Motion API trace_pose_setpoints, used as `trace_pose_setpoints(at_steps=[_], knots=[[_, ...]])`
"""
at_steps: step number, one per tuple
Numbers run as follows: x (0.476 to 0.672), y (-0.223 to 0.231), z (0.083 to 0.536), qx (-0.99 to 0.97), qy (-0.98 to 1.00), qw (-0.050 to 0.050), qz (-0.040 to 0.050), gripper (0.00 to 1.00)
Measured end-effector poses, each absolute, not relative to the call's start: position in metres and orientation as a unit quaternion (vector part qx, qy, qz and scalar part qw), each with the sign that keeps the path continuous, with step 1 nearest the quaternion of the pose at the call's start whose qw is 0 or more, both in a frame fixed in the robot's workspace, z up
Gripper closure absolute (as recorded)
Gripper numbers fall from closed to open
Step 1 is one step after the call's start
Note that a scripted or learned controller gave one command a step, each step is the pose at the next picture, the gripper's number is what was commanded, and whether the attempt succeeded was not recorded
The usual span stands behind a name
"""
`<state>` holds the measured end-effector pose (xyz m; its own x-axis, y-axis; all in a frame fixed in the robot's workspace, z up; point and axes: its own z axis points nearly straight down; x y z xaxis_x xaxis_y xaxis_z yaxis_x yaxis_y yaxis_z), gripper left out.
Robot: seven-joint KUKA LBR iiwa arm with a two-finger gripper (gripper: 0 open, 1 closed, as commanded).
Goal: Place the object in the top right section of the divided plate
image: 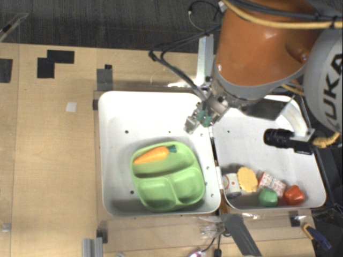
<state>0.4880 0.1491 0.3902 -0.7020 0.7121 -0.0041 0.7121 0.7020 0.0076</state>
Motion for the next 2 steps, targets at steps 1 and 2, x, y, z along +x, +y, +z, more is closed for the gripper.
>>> trace_pose_setpoints(at_steps=[1,2], knots=[[0.488,0.083,0.414,0.082,0.997,0.006,0.0016,1.0],[0.488,0.174,0.304,-0.059,0.998,0.003,0.0015,1.0]])
